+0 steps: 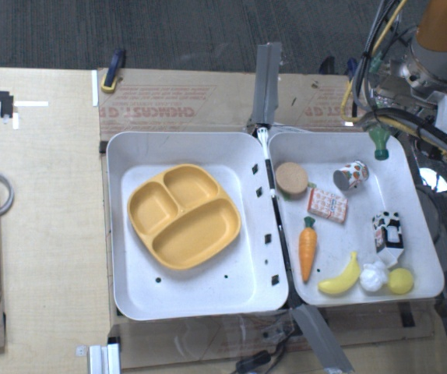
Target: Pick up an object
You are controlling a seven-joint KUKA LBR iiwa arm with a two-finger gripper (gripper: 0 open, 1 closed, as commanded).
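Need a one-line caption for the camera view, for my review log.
Arm at upper right; yellow tray in left bin; carrot, banana and small items in right bin.

A robotics lab: two white bins point(122, 232) sit on a cardboard-covered bench point(36, 170) over grey carpet. Right of the bins hang bundled cables point(383, 29) and the grey-and-orange arm point(441, 22); toy food fills the right-hand bin.

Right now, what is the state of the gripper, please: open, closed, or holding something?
Gripper: cannot be told. The arm sits at the upper right, above the right bin.
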